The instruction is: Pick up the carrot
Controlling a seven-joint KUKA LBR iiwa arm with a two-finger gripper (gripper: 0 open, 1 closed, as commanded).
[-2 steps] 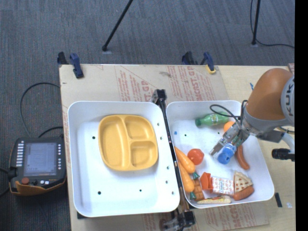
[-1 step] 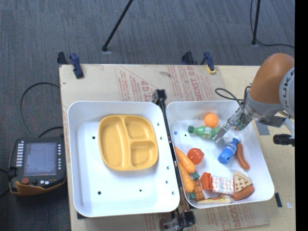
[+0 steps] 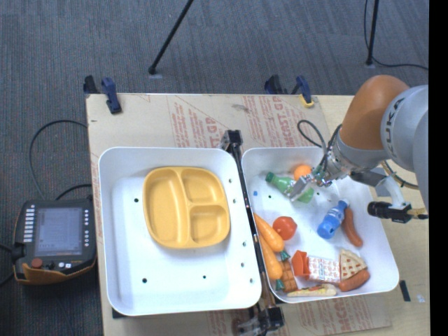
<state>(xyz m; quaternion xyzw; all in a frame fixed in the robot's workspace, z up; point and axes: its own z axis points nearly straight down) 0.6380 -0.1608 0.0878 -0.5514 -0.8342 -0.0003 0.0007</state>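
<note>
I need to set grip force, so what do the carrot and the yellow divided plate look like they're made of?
The long orange carrot at the right bin's left wall looks like smooth moulded plastic toy food: even colour, soft sheen. The yellow three-compartment plate in the left bin looks like rigid matte plastic, uniform in colour with rounded moulded ridges. Both are judged by look alone.

Robotics lab, teach pendant [image 3: 54, 241] on carpet, clamped bench [image 3: 210, 117], tripod legs [image 3: 175, 28]

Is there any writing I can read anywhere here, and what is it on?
Wooden board under the bins: red printed lettering, upside down and too blurred to read.
Handheld controller: screen too small to read.
Red and white packet: print illegible.
</note>
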